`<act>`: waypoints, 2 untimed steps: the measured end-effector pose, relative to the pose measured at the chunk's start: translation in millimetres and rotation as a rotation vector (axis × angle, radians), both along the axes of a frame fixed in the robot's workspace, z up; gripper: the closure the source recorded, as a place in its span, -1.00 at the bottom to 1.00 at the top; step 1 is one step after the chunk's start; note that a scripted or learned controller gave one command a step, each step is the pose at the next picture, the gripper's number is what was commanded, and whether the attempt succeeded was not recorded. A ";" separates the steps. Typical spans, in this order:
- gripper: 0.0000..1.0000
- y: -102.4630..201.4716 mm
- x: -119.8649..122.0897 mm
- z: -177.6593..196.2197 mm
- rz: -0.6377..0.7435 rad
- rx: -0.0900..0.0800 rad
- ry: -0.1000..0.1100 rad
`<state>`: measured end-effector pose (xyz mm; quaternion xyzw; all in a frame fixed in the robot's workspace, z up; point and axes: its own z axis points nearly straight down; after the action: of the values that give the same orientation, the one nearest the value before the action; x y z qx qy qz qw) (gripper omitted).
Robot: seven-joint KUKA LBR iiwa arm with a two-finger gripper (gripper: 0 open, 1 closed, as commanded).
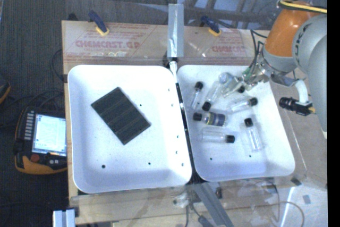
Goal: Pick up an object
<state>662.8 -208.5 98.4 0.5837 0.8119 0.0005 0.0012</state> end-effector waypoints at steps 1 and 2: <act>1.00 0.3 -2.5 6.3 0.003 0.002 0.012; 1.00 53.5 -1.1 124.6 -0.001 0.000 0.002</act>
<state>661.7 -155.0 223.0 0.5840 0.8118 0.0001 0.0004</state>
